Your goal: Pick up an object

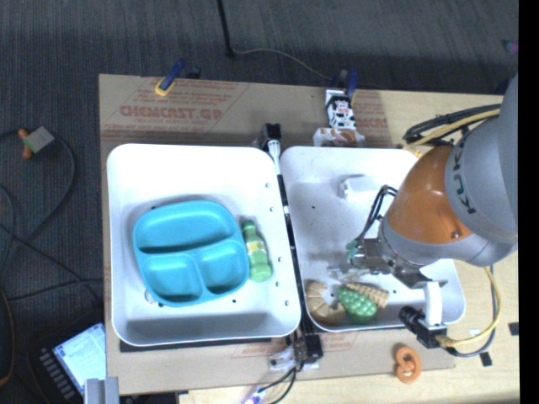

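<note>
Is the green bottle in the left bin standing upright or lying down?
Lying down: the green bottle rests lengthwise on the bin floor, beside the blue tray.

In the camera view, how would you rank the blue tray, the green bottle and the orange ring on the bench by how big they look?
1. Blue tray, by far the largest.
2. Green bottle, lying beside the tray.
3. Orange ring, smallest. It lies nearer the view's lower edge, so nearness may skew this slightly.

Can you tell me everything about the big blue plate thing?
The blue tray is a light-blue, smooth, plastic-looking dish with rounded corners and three sections: one long one at the far side and two smaller ones nearer the camera. It lies flat, turned slightly, in the left white bin. A small yellow-green bottle lies against its right edge.
</note>
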Controlling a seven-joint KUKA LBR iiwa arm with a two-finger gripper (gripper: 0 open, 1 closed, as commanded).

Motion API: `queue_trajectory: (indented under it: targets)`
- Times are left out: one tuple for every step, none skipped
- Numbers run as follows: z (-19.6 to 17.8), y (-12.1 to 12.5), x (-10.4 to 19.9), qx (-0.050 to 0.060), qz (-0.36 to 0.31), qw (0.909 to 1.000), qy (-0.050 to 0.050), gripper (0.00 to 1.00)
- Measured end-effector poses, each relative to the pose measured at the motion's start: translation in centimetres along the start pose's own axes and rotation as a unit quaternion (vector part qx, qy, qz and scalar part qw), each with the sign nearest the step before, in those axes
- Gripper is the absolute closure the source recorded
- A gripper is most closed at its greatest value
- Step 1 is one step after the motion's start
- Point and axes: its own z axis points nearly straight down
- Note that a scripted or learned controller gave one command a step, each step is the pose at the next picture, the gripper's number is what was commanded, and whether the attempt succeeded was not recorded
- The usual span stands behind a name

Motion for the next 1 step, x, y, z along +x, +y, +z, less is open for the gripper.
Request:
queue_trajectory:
  targets:
    - [0.88, 7.65, -4.62, -0.002, -0.002, 1.0, 0.001, 1.0]
